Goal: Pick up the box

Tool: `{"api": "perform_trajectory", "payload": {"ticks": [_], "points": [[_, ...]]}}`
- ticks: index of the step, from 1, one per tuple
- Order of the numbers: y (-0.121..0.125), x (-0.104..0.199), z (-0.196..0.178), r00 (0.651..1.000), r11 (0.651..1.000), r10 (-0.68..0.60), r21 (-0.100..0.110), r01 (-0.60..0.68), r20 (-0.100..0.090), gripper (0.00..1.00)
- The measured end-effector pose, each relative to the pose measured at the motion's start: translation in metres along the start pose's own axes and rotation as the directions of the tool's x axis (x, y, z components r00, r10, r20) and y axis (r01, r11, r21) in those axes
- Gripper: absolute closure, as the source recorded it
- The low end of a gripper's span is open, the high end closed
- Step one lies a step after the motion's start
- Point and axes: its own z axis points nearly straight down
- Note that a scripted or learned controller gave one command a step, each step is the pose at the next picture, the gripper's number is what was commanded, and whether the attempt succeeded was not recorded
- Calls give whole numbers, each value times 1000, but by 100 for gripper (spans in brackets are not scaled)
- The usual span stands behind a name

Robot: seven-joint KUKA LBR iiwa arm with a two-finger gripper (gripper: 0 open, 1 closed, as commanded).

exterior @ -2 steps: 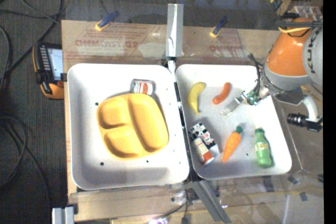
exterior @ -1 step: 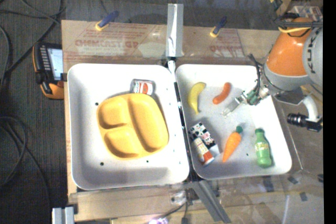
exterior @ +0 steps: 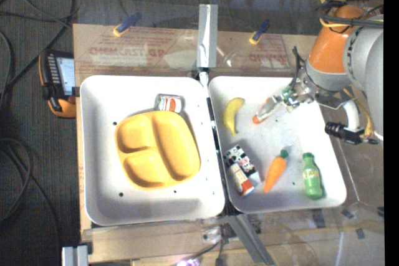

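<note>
The box (exterior: 240,170) is small, with a black-and-white pattern and a red end. It lies in the right bin (exterior: 330,196) near that bin's left wall, towards the front. My gripper (exterior: 263,112) hovers over the back middle of the right bin, pointing down and to the left, well behind the box and to its right. Its fingers stand open with nothing between them. The orange-banded wrist (exterior: 327,56) sits above the bin's back right corner.
In the right bin, a banana (exterior: 233,113) lies just left of the gripper, with a carrot (exterior: 275,173) and a green bottle (exterior: 312,175) to the right of the box. The left bin (exterior: 93,196) holds a yellow divided tray (exterior: 158,149) and a small can (exterior: 169,103).
</note>
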Motion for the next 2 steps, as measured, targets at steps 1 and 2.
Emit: {"api": "perform_trajectory", "payload": {"ticks": [1, 2], "points": [[-29, 13, -59, 954, 954, 300, 2, -300, 2, 0], [-6, 37, 23, 965, 965, 263, 1, -263, 3, 0]]}}
